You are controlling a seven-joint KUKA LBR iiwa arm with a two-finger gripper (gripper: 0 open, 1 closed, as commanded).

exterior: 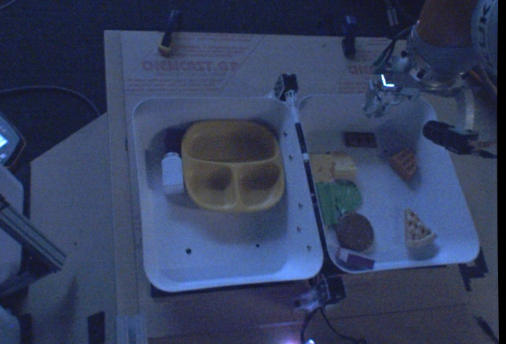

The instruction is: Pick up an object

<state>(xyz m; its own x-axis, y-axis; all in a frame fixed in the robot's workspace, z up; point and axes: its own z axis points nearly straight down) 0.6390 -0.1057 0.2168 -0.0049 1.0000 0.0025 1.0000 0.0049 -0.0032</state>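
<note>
My gripper [378, 103] hangs over the far edge of the right bin [455, 212], pointing down, with nothing visible in it. In that bin lie a dark brown bar [360, 139], an orange waffle piece [403, 164], a yellow block [332, 168], a green leafy piece [340, 198], a round brown cookie [356, 232], a pizza slice [417, 228] and a small purple piece [360, 261]. The brown bar lies just in front of the gripper, to its left.
The left bin [182, 255] holds a yellow divided plate [232, 164] and a small white bottle [171, 172] at the plate's left. A black divider strip [304, 168] runs between the bins. Two clamps [168, 38] stand at the bench's far edge.
</note>
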